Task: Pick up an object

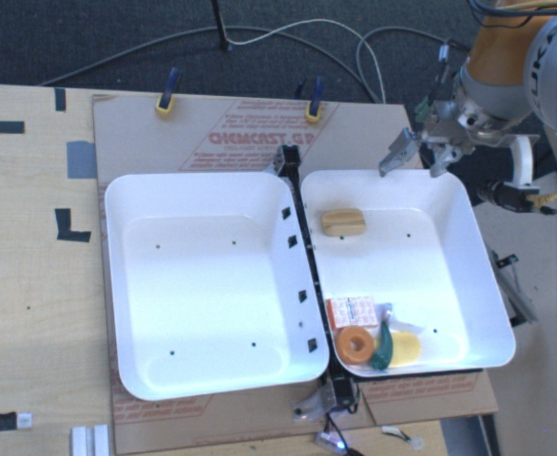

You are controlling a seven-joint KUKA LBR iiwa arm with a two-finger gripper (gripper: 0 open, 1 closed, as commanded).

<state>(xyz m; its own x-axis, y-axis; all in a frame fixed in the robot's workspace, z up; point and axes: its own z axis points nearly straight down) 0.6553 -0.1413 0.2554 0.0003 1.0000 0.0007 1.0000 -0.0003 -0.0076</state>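
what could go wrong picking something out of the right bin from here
The orange roll, green item, yellow piece and red-and-white packet crowd the right bin's near corner, so a grab there may catch two things or slip off. The gripper, spread open, hovers over the far rim and could clip it descending. The tan block lies alone, likely safer.

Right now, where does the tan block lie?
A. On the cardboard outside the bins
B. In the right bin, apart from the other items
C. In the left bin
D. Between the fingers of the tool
B: the tan block lies alone in the right bin, far part.
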